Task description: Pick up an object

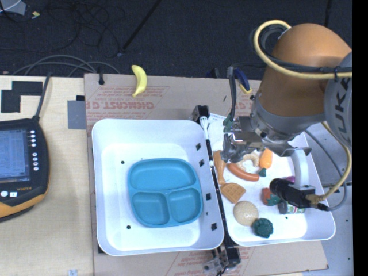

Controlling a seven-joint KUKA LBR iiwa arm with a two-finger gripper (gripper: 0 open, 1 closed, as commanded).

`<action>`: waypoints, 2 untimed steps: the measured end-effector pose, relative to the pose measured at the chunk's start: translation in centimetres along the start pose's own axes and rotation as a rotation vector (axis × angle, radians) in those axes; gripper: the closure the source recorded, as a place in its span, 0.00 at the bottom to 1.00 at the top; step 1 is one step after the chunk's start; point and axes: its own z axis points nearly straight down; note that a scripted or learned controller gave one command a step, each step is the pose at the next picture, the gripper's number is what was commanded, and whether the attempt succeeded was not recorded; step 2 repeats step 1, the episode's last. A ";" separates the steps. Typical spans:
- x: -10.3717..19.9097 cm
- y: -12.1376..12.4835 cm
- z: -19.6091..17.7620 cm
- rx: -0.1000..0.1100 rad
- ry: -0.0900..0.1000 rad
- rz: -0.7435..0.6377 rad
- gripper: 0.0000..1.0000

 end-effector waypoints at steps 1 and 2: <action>1.3 -3.4 -6.0 0.000 -0.001 0.003 1.00; 1.3 -3.4 -6.0 0.000 -0.001 0.003 1.00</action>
